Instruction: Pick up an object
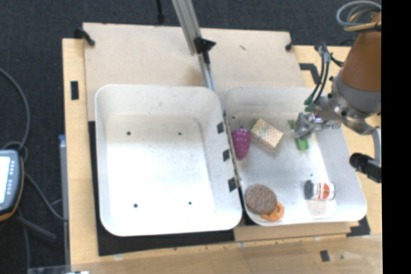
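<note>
over right bin's (340,167) far right side: gripper (306,127) low above floor, arm (359,74) reaching in from right edge, orange band above wrist. finger opening — cannot tell, too small and blurred. green object (302,141) just below fingertips, touching or near them; unclear whether gripped. right bin contents: tan speckled block (266,133) near centre-left, purple object (241,142) against left wall, brown round disc (260,198) at front on orange piece (276,213), red-and-white item (320,190) at front right. left bin (109,138) beside it, sharing divider, bare white floor with dark dots. metal pole (183,6) rising behind bins.
</note>
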### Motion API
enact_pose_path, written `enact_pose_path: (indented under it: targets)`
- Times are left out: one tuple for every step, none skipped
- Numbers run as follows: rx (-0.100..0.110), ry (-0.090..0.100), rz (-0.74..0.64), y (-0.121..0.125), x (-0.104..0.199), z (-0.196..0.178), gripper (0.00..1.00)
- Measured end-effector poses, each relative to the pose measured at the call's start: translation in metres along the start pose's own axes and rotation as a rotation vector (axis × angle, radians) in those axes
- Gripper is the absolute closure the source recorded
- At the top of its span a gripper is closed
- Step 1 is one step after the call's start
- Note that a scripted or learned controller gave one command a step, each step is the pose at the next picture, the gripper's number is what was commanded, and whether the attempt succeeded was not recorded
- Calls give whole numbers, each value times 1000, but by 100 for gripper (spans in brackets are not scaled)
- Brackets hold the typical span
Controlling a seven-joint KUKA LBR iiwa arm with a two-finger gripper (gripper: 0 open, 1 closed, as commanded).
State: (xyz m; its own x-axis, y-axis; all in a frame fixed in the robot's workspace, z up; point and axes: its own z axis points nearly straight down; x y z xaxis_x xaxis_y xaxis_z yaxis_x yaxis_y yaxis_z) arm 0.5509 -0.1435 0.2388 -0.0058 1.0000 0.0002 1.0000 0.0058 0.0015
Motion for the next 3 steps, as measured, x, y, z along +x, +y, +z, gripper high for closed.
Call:
enact_pose_path:
  targets:
    - [0, 2, -2, 9, 60, -3, 100]
    - [5, 2, -1, 16, 110, 3, 100]
    - [3, 3, -2, 9, 159, -7, 100]
